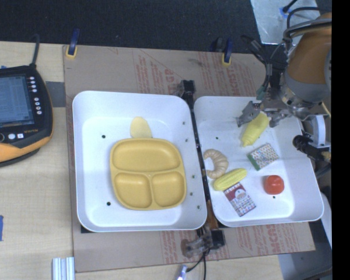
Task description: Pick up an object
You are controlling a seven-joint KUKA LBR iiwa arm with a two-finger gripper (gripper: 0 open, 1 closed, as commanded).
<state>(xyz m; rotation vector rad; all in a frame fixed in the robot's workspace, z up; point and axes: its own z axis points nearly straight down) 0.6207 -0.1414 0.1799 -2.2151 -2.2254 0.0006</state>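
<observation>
Though packet [240, 198] print unreadable, pincer [260, 115] astride corn [253, 129].

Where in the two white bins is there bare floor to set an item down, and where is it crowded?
Left white bin: bare strips run along its left wall and front wall, around the yellow divided tray. Right white bin: crowded mid-floor by the tan pretzel, yellow corn cob and red tomato; the gripper is over its back.
</observation>
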